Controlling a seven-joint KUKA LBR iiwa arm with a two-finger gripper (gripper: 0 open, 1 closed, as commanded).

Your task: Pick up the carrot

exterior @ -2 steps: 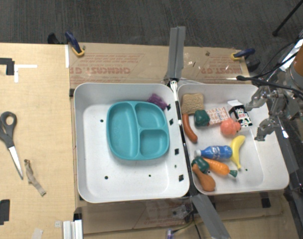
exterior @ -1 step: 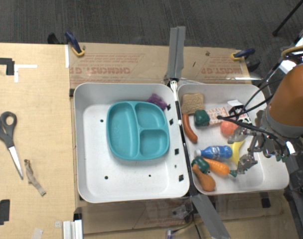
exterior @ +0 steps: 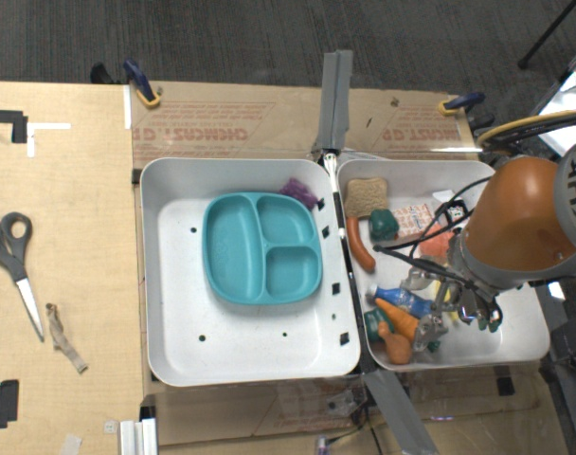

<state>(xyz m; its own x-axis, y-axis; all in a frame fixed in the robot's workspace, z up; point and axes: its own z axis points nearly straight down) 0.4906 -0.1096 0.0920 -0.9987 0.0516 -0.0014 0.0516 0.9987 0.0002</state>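
Plywood bench spans the view, w/ cardboard under two white bins. Left bin carries a teal tray, three compartments, lying about mid-bin; a small purple item sits just beyond the tray's far right corner, near the divider betw. bins. Right bin is crowded. Arm, grey w/ big orange band, comes in from the right and hangs over the right bin's mid/right part, black cables looping off it. End effector sits low at the near side of the right bin, amid the toys; can't tell if the fingers are wide, narrow or gripping anything, too cluttered. Carrot, orange, lies at the near left of the right bin, just left of the end effector, close or touching, can't tell which; blue piece just above it, brownish-orange lump just below. Farther back in the same bin: tan sponge-like block at the far left corner, green item beside it, a reddish sausage along the left wall, a printed card nearer centre. Scissors lie on the bench well left of the bins, a small strap near them. Clamps at the cardboard's far corners: blue one, yellow-blue one.
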